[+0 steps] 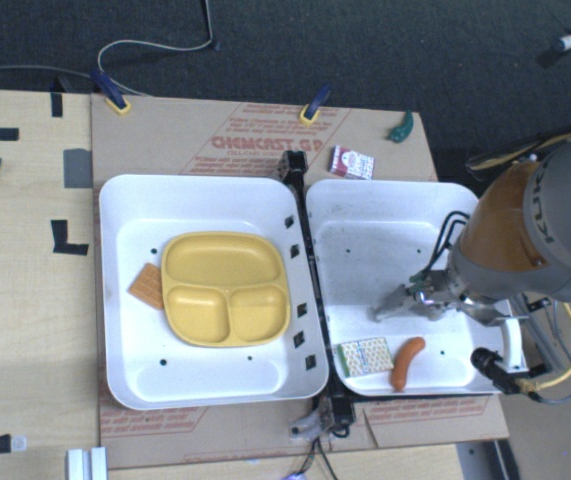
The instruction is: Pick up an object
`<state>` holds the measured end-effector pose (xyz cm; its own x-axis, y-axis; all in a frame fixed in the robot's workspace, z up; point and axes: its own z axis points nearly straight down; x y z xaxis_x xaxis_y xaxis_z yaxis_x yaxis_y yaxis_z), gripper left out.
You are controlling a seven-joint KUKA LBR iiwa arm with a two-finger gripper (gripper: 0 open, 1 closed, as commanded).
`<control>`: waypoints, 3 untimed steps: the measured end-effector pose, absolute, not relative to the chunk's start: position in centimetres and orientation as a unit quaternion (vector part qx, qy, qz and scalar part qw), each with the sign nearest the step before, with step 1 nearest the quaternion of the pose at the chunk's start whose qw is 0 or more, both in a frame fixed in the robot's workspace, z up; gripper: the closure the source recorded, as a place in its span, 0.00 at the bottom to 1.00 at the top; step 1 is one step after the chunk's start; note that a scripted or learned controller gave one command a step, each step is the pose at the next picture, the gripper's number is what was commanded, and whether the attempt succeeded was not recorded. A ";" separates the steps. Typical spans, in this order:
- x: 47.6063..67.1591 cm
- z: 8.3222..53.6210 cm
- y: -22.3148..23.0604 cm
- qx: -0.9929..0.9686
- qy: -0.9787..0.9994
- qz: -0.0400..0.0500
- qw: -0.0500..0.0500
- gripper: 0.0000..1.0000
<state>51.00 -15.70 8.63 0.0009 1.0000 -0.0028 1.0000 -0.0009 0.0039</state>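
Starting at the left, the left bin (115, 298) is seen to hold a yellow divided tray (227, 288) with 3 compartments, and a tan cracker-like piece (147, 286) is tucked against the tray's left edge, partly under it. Nothing there is being approached.

In the right bin (365, 213), 2 loose objects are found near the front wall: a small patterned packet (364, 355) and, just beside it to the right, an orange sausage-shaped toy (406, 362). Above these, over the bare floor of the bin, the gripper (390, 308) is seen pointing left, low in the bin. Whether its jaws are open or closed cannot be told (the tip is small and blurred), and nothing can be made out between them.

The pick is therefore judged not yet done: no object is lifted, and a grasp and a raise are left. The bin's front wall, close behind both objects, is judged the likeliest hindrance. A small red packet (350, 162) lies outside, beyond the bins.
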 end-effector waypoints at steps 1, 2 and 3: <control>51.0 9.6 -15.7 0.707 0.707 0.001 0.003 1.00; 51.0 9.6 -15.7 0.707 0.707 0.001 0.003 0.00; 51.0 10.5 -15.6 0.707 0.707 0.001 0.002 1.00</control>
<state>51.04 -15.59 10.51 0.0001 1.0000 -0.0017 1.0000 -0.0001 0.0038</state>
